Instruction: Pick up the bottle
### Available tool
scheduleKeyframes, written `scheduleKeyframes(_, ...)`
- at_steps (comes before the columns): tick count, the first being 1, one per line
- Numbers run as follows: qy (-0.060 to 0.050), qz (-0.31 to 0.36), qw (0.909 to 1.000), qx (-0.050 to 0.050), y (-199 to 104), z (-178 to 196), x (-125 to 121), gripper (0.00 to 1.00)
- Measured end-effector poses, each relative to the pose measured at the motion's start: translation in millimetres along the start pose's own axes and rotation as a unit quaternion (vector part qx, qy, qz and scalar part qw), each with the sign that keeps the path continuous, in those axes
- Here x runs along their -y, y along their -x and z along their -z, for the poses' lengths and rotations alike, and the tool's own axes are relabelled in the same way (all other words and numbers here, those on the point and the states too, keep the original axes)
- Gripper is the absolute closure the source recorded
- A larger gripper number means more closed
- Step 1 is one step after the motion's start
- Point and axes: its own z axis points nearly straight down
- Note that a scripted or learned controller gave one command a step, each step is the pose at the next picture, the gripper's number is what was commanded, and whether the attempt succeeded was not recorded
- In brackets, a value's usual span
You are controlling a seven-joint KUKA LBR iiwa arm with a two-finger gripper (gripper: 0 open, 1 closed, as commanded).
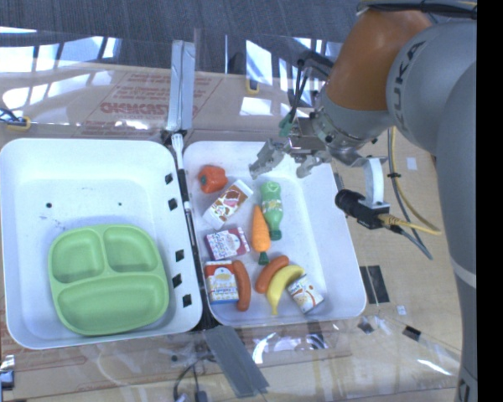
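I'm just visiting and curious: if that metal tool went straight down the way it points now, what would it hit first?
Probably the green bottle. The tool hangs open just above the bottle's cap in the right bin, fingers aimed down. Depth is hard to judge from this slanted view, so it might land on the bin floor beside it.
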Motion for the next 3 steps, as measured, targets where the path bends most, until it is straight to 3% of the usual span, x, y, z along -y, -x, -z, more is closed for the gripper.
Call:
scheduleKeyframes(1, 0.002, 0.022, 0.9997, 0.000, 59.5, -14.8, -47.9, 0.00)
scheduleKeyframes(2, 0.000, 0.014, 0.9999, 0.000, 103.1, -107.4, -51.1, 0.00)
scheduleKeyframes(3, 0.001, 0.013, 0.9999, 0.000, 100.7, -166.9, -39.1, 0.00)
